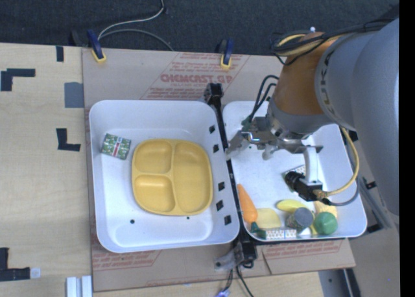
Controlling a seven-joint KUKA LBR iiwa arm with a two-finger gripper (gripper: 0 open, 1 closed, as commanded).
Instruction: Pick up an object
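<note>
My gripper (259,144) hangs over the upper left part of the right bin (337,139), close to the divider between the bins. Nothing shows in its grip. Along that bin's front edge lie an orange carrot (246,203), a yellow banana (289,205), a grey lump (301,218), a green ball (326,223) and a pale yellow piece (267,217). All of them sit below the gripper in the picture, apart from it. The grey and orange arm (324,88) covers the bin's upper right part.
The left bin (104,120) holds a yellow divided plate (172,176) and a small green and white box (116,145) at its left wall. Black clips (213,93) mark the shared wall between the bins. A yellow cable (347,185) loops from the arm over the right bin.
</note>
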